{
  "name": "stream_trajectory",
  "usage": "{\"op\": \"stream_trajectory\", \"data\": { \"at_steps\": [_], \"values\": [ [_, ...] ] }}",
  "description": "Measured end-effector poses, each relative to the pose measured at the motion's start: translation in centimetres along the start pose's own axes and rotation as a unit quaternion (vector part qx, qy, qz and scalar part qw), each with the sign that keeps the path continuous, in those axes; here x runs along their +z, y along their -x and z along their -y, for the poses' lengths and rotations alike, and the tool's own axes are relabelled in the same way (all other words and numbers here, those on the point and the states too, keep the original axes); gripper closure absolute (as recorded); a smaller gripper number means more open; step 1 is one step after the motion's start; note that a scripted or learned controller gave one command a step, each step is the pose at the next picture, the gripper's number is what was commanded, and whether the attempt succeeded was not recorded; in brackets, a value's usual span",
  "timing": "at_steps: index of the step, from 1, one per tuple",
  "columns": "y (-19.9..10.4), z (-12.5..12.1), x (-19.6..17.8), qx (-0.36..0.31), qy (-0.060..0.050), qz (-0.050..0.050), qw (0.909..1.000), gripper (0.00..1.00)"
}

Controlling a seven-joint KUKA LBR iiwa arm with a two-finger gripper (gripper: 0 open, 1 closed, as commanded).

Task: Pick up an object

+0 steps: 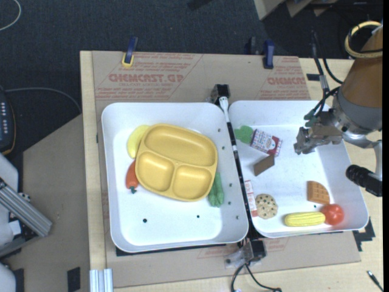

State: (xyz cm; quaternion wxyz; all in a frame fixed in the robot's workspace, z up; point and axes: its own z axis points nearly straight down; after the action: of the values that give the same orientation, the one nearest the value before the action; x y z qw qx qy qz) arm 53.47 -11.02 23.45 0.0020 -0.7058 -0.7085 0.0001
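My gripper (306, 145) hangs over the right bin (285, 111), near its upper right part, pointing left. Left of it lie a red and white packet (265, 142) and a brown block (264, 165). A green item (244, 134) sits by the bin's left wall. Lower down are a cookie (266, 205), a waffle piece (317, 192), a yellow corn cob (304, 219) and a red tomato (333, 213). Nothing shows between the fingers.
The left bin (115, 163) holds a yellow divided tray (176, 162) that covers part of a yellow item (135, 140), a red pepper (131, 177) and a green vegetable (216, 191). A black clamp (220, 93) sits between the bins at the back.
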Motion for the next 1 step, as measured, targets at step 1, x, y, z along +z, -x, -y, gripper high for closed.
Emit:
{"op": "stream_trajectory", "data": {
  "at_steps": [1],
  "values": [
    [-5.12, 1.19, 1.35, -0.001, 0.0, 0.0, 1.0, 1.0]
  ]
}}
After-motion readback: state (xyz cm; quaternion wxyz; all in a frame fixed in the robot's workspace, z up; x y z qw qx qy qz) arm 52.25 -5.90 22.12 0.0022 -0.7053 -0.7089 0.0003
